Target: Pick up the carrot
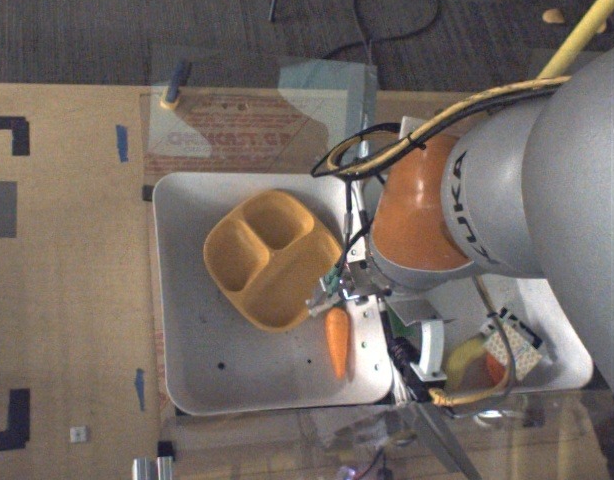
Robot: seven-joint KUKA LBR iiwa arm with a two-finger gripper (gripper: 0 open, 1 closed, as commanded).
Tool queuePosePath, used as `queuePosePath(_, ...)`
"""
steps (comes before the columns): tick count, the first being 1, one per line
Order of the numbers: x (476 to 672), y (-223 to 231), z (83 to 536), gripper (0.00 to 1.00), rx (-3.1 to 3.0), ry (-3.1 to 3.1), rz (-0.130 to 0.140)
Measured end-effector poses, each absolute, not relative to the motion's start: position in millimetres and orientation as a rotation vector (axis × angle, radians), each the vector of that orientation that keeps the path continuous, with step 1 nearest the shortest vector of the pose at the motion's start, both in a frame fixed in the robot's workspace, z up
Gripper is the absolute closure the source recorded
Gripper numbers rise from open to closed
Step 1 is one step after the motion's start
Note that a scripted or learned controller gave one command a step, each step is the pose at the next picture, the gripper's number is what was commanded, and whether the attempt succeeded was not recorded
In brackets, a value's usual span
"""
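An orange carrot (337, 344) lies lengthwise near the right wall of the left white bin (187, 298), its thick end pointing up the view. My gripper (330, 295) hangs right above that thick end, between the carrot and the lower right rim of a yellow divided plate (270, 258). The wrist and the orange band (417, 218) cover much of the gripper. I cannot make out whether the gripper touches the carrot.
The yellow plate takes up the middle of the left bin. The right bin (572, 353) holds a yellow item (467, 356), a red item (495, 370) and a patterned packet (519, 348), mostly under the arm. Cables hang around the wrist.
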State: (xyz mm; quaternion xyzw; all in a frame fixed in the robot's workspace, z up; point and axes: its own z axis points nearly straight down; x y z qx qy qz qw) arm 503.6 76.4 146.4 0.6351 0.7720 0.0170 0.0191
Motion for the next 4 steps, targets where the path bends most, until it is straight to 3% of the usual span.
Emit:
queuePosePath(1, 497.5, 125.5, 266.1, 0.0, 2.24, 2.203, -0.004)
queuePosePath(2, 482.7, 57.2, 182.4, 0.0, 2.419, 2.008, -0.007)
queuePosePath(3, 487.2, 64.9, 132.7, 0.0, 2.144, 2.254, -0.003)
queuePosePath(4, 496.4, 65.3, 182.7, 0.0, 2.3, 2.141, -0.004)
